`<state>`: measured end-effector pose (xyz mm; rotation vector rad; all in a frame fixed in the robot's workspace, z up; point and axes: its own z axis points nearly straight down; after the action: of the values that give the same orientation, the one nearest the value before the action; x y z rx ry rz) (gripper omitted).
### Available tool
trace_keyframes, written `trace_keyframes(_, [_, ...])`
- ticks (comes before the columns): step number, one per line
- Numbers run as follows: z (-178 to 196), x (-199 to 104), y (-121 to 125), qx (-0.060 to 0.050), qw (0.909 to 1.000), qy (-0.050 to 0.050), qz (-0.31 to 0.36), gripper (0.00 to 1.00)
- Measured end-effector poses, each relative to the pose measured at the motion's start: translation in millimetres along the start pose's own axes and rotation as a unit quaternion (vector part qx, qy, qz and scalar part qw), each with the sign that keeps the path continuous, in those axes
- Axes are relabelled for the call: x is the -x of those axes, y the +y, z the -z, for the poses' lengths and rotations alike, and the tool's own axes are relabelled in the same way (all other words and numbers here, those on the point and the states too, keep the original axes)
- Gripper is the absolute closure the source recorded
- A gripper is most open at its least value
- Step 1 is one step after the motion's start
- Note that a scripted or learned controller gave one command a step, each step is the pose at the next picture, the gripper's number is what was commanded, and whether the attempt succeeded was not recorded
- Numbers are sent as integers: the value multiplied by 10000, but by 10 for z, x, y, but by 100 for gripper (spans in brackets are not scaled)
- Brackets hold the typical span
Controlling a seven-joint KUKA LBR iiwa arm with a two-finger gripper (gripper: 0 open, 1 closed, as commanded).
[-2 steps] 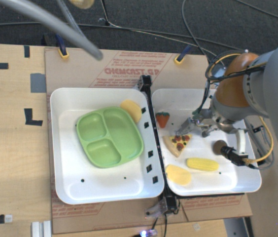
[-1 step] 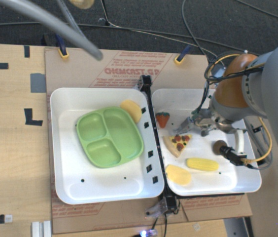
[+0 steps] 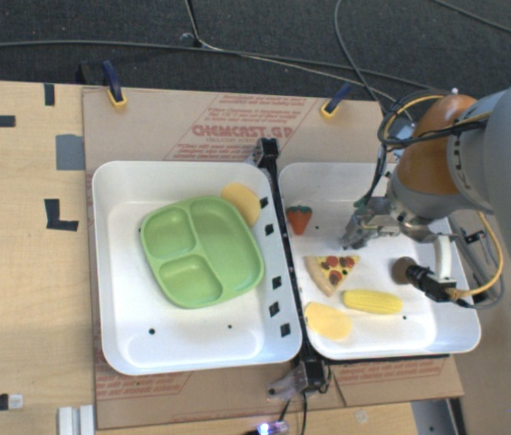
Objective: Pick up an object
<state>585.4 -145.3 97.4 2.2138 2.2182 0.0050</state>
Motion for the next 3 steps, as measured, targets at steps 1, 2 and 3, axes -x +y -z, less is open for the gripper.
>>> trace_keyframes(1, [422,3,30,-26,10000,14,-3,100])
trace_keyframes(2, [854,23,78,-19,10000,12,-2,100])
trace_keyframes(3, [1407,101,26,-14,10000,7,-7,100])
